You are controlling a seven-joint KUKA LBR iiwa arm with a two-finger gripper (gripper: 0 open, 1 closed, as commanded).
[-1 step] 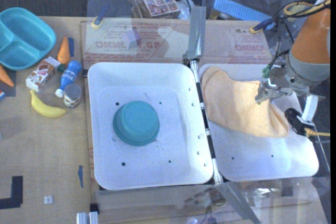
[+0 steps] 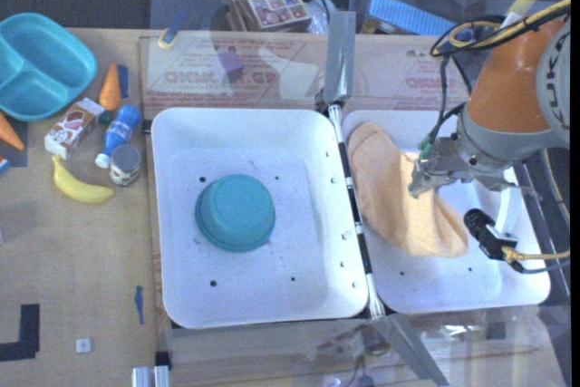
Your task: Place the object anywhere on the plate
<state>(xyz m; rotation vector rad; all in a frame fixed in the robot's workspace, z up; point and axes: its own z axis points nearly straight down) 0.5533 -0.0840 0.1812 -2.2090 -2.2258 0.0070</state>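
Camera view lets us look down on two white bins on the desk. Closest to us, the left bin (image 2: 181,285) has a round teal plate (image 2: 236,212) in it. It looks more like a bowl turned over. In the right bin (image 2: 526,290) a floppy yellow cloth (image 2: 399,195) lies against the wall near the left bin. Our tool (image 2: 424,179) sits right at the cloth's top edge, but we cannot tell its state or if it has hold of anything. We think we are at the grabbing step. Next we need to pinch the cloth well, lift it up, and carry it left over the plate. Farther back lie toys and a blue dish (image 2: 41,63).
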